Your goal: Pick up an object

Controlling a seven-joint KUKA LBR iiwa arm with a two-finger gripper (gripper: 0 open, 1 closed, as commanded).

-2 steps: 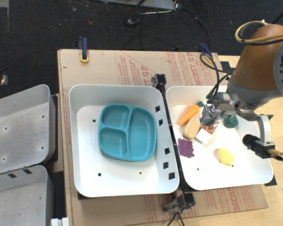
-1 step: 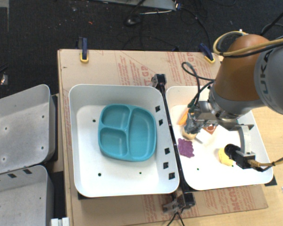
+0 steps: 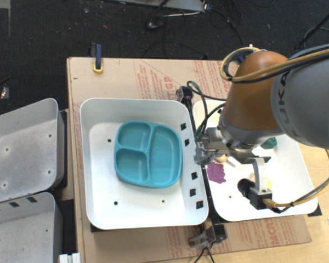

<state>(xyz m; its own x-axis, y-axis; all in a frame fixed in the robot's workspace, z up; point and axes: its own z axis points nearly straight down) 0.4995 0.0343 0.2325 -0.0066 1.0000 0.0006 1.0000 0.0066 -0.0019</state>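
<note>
Reached in from the right, the grey arm (image 3: 296, 97) with its orange band (image 3: 252, 92), bulking over most of the right bin (image 3: 288, 201) and hiding much of that bin's floor. Sat beneath everything, a brown bench board (image 3: 148, 75) printed with red lettering, carrying both white bins side by side. Lay to the left of the arm, the left bin (image 3: 98, 201), with black tabs along its right wall. Rested flat on that bin's floor, near its middle, a teal divided plate (image 3: 148, 154) with three compartments, well apart from the arm. Hung low at the left edge of the right bin, just beside the wall shared with the left bin, the gripper (image 3: 204, 153); could not tell whether open or closed, nor whether anything was caught in it. Lay just below and to the right of the gripper, on the right bin's floor, a purple object (image 3: 215, 172), near it but whether touching could not be made out. Peeked out from under the arm's far side, a small green object (image 3: 270, 143). Clipped to the bench's upper left edge, a small blue and yellow clamp (image 3: 98, 58).
</note>
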